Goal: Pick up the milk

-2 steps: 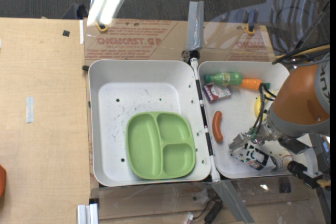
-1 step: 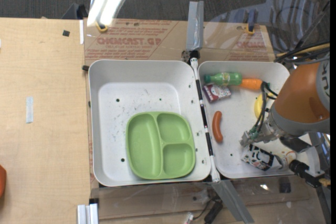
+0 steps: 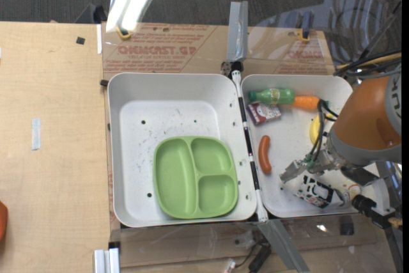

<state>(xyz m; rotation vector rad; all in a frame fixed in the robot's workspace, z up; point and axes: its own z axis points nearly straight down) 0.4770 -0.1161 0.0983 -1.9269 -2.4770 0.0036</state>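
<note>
Over the right bin (image 3: 281,204), the end effector (image 3: 305,174) was poised above the milk (image 3: 317,191), grip state indiscernible; descent was judged next.

hot dog (image 3: 264,155) beside milk (image 3: 315,192), bin wall (image 3: 300,212) close

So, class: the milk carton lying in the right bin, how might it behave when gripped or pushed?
The milk carton lies on its side with flat faces, so it will probably slide, not roll. It looks like a small toy box, likely light. Sitting near the right bin wall, it may jam when pushed.
</note>
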